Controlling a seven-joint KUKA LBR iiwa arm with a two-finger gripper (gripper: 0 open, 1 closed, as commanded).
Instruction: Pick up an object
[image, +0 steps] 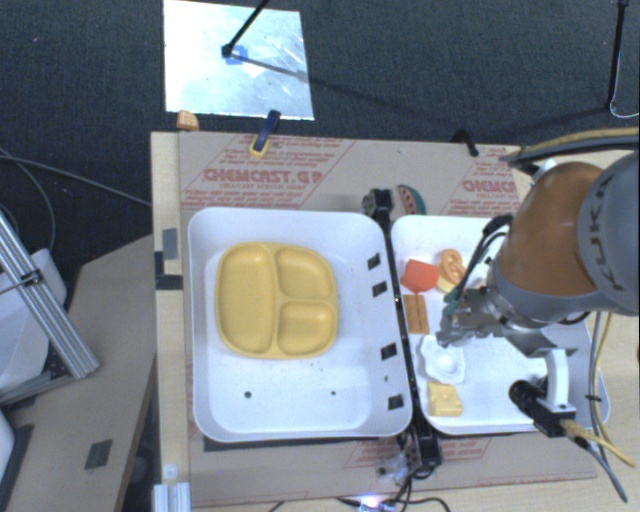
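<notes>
The gripper (447, 335), finger state indiscernible, hovers over a white piece (443, 362); red block (420, 275) at eleven o'clock, yellow wedge (444, 400) at six.

two white bins (300, 225), one yellow tray (275, 300)

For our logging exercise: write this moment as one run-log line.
arm: over right bin | gripper: above white item, grip unclear | left bin: yellow tray

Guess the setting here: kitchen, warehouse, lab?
Most likely a robotics lab grasping cell. A KUKA arm reaches over two white bins on a cardboard-covered bench; the bins hold a yellow divided tray and toy food pieces.
</notes>
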